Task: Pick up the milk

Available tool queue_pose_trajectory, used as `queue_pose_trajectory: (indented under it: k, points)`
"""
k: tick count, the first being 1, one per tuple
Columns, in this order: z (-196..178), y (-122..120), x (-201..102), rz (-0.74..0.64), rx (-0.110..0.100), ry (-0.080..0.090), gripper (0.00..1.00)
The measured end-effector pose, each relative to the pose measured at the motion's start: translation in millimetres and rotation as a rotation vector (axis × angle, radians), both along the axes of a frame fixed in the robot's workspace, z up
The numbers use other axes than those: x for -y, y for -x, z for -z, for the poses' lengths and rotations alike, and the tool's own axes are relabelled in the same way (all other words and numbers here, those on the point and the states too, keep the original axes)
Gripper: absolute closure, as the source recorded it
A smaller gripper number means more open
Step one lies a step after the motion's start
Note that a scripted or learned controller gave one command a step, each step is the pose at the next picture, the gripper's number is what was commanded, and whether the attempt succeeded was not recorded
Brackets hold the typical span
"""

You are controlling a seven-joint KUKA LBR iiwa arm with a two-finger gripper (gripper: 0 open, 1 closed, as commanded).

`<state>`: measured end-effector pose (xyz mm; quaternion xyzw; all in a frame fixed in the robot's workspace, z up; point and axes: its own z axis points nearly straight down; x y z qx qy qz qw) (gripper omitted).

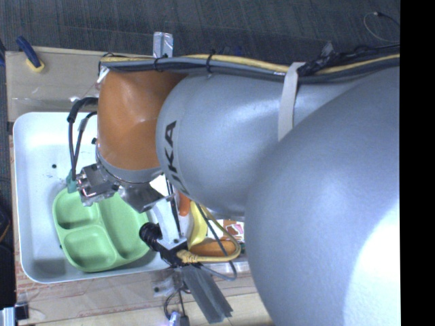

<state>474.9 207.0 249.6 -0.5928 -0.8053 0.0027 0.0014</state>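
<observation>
Bench [51, 73]: left bin [30, 182] holding green divided tray [95, 233], banana [198, 226] alongside, grey arm [272, 182] overhead blocking much; jaws' state indiscernible.

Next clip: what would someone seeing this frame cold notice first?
The grey arm with its orange band covers most of the view, reaching in from the right over the left bin. Below its wrist a green divided tray lies in that bin, with a yellow banana just right of it.
</observation>
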Motion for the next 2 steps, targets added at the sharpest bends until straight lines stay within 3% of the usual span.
queue_pose_trajectory:
  k: [1, 2]
  points:
    - [-5, 0, -5, 0.243, 0.003, 0.0, 1.0]
    - [27, -7, -5, 0.216, 0.0, 0.001, 1.0]
